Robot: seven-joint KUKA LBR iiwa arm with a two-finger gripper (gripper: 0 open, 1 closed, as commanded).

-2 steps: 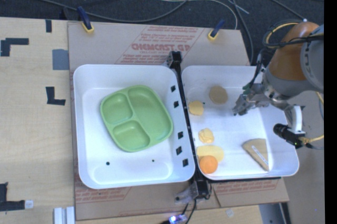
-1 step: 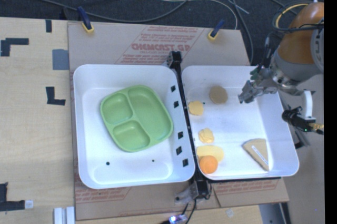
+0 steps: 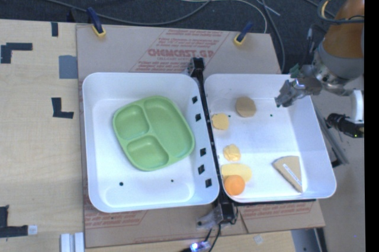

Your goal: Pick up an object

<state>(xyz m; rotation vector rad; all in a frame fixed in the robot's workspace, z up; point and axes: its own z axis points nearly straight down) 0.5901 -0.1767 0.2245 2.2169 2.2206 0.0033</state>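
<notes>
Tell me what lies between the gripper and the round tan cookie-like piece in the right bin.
Nothing: the camera view shows bare white bin floor between the gripper and the round tan piece.

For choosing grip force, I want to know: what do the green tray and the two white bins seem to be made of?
Green tray: likely moulded plastic, matte to satin; uniform colour, soft rounded compartment walls. White bins, left and right: likely thin formed plastic, smooth and slightly glossy; rounded corners, rolled rims, soft highlights. Enamelled metal cannot be ruled out.

Small food pieces (orange ball [image 3: 235,185] included) scattered across right bin [image 3: 308,126].
</notes>
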